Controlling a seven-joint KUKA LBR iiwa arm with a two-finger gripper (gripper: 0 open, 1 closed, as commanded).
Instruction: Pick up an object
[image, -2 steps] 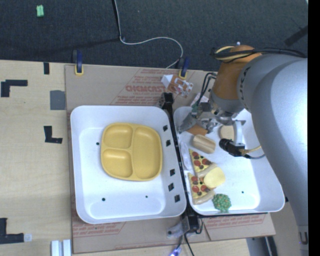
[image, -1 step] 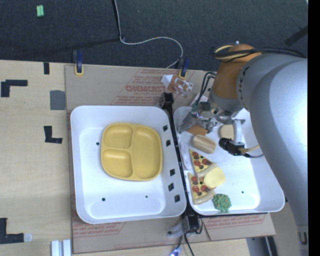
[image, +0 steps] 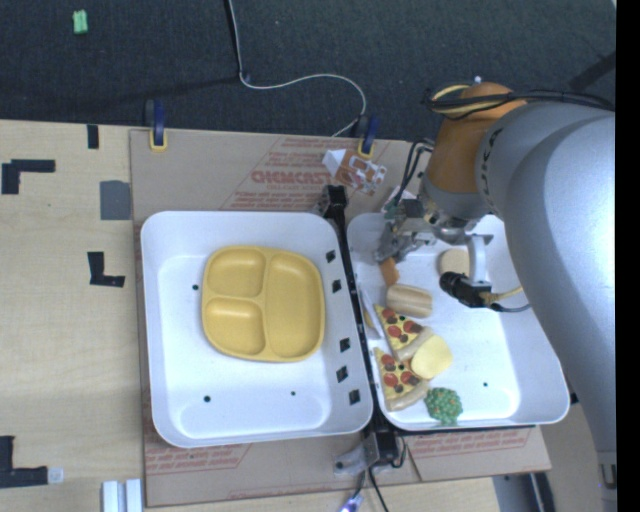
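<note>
My gripper (image: 390, 248) hangs low over the far left corner of the right bin (image: 500, 400). A small orange-brown piece (image: 388, 272) lies right under its tip, and I cannot tell whether they touch. Just in front lies a tan bread roll (image: 409, 299). Nearer the camera come a pizza slice (image: 398, 329), a yellow wedge (image: 432, 355), a second pizza slice (image: 398, 377) and a green broccoli (image: 443, 404). A pale round piece (image: 454, 262) sits partly behind the arm's black fitting (image: 462, 288).
The left bin (image: 170, 400) holds a yellow divided plate (image: 264, 303). A black divider with clips (image: 345, 300) runs between the bins. The grey arm (image: 560, 230) covers the right bin's far right side. Cables (image: 300, 82) and a small wrapped item (image: 355, 170) lie behind the bins.
</note>
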